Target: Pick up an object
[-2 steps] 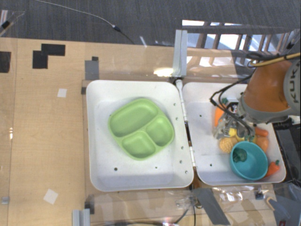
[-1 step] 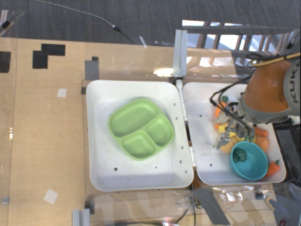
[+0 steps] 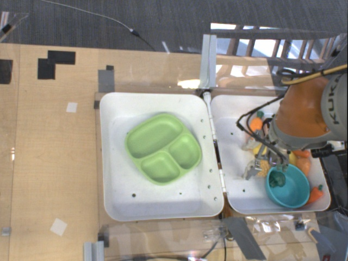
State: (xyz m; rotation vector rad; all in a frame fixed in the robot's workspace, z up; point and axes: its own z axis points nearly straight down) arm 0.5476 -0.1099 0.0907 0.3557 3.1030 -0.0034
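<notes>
— Two white bins on the desk (image 3: 49, 173). What's in the left bin (image 3: 117, 200)?

— One green divided plate (image 3: 163, 147), lying flat near the middle.

— And the right bin (image 3: 234, 145)?

— Busier! The arm (image 3: 307, 113) is down over it, gripper (image 3: 260, 166) low just left of a teal bowl (image 3: 288, 186) at the near right corner. Small orange toys (image 3: 255, 125) lie around the arm.

— Is the gripper clamped on anything?

— I can't tell from this angle.
</notes>
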